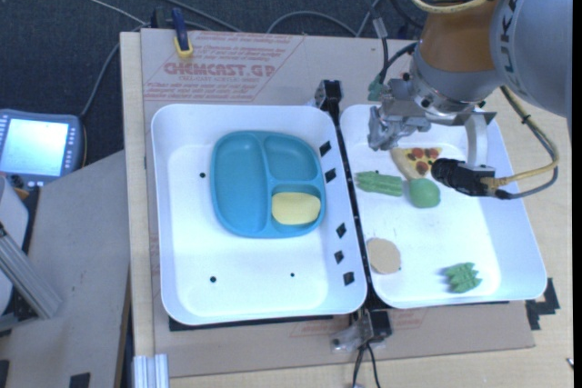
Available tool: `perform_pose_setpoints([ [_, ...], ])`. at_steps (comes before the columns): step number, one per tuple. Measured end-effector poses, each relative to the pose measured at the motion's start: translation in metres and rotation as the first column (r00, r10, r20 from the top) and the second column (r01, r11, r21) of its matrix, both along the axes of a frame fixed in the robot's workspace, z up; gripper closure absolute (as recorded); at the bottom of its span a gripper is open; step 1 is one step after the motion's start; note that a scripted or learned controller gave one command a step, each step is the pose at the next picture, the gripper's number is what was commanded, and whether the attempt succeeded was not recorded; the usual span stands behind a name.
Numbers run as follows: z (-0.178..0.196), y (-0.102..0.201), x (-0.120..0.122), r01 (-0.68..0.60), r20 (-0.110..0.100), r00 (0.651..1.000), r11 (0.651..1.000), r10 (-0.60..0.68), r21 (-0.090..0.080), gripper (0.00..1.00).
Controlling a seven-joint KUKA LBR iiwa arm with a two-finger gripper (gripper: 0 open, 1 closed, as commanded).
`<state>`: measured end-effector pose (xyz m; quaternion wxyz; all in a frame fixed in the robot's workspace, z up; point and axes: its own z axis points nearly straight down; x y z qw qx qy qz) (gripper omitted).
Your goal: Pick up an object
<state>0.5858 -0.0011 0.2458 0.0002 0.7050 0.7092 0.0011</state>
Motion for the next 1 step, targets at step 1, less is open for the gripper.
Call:
perform_pose_setpoints([
  [1,-0.0125,0.0474,-0.0050,0.000,-0.006,1.000,1.000,0.000,0.001,1.00],
])
